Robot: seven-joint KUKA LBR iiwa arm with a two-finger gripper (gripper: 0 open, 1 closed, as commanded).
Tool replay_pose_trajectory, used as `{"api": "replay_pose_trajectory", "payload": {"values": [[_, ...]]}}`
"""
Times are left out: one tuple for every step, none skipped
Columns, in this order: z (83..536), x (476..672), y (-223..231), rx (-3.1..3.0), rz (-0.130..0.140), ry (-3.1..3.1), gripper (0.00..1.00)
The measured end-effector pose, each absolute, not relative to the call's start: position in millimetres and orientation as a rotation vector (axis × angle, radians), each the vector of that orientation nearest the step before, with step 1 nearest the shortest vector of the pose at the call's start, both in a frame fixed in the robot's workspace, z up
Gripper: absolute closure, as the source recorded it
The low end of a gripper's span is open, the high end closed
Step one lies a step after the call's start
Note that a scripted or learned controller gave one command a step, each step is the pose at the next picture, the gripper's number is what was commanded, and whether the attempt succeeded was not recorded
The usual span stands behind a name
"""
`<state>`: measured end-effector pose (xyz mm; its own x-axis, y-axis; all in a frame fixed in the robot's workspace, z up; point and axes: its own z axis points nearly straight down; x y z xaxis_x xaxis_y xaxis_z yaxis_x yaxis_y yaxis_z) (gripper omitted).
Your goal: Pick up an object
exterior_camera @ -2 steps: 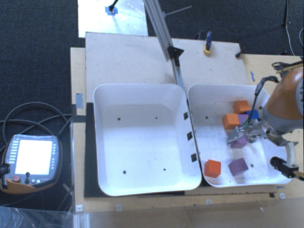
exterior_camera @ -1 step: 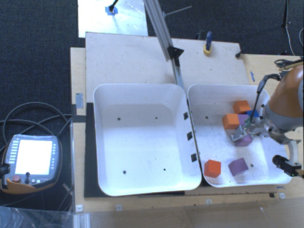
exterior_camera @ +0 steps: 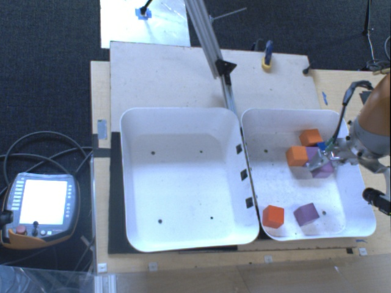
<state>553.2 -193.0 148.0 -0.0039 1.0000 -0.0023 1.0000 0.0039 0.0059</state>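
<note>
In the right bin (exterior_camera: 360,224) lie several blocks. Two orange cubes sit near its far right, one (exterior_camera: 310,137) behind the other (exterior_camera: 297,155). A purple block (exterior_camera: 322,168) lies just right of them. My gripper (exterior_camera: 328,156) reaches in from the right and hangs low right over this purple block, touching or nearly touching it. Part of the block is hidden under the gripper. Near the bin's front edge rest another orange cube (exterior_camera: 273,216) and a purple cube (exterior_camera: 306,213), both well apart from the gripper.
The left bin (exterior_camera: 131,182) stands beside the right one. A slanted metal pole (exterior_camera: 208,35) rises behind the bins. A teach pendant (exterior_camera: 40,209) with its cable lies on the floor at the left.
</note>
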Motion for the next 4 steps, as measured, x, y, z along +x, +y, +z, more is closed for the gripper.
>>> {"api": "replay_pose_trajectory", "payload": {"values": [[210, 556.3, -187, 2.210, 0.006, 2.223, 1.00], [258, 554.4, -195, 2.212, 0.005, 2.221, 1.00], [254, 548.2, -152, 2.212, 0.002, 2.232, 1.00], [250, 551.2, -90, 2.209, 0.004, 2.235, 1.00]]}}
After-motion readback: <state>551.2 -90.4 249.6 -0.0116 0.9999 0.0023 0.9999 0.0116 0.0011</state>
